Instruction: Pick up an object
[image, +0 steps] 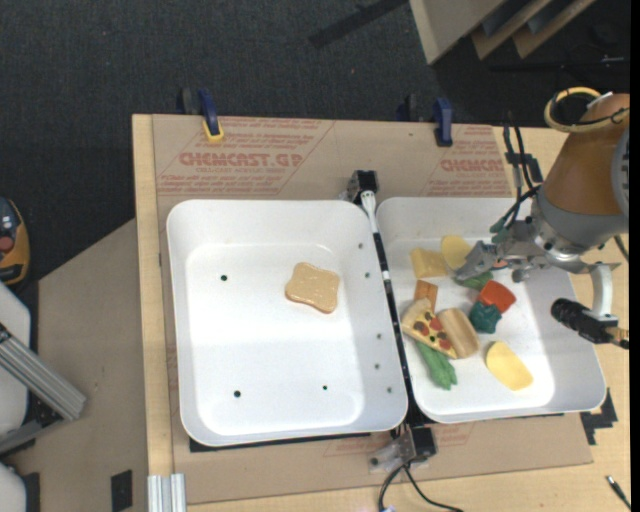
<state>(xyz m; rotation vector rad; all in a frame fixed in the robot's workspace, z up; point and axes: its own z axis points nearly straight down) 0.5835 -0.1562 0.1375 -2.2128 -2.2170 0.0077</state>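
Dark grey carpet floor (150, 60) all around a brown board (300, 150) printed with red lettering. Blue clamps (210, 112) at the board's far edge. Pale wooden furniture (490, 25) beyond its far right corner.

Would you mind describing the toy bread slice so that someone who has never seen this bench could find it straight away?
Start with the two white bins side by side and take the left bin, the one farther from the arm. The bread slice lies flat a little above its middle, a tan, roughly square piece. It lies alone there, whereas the other toy foods crowd together in the right bin.
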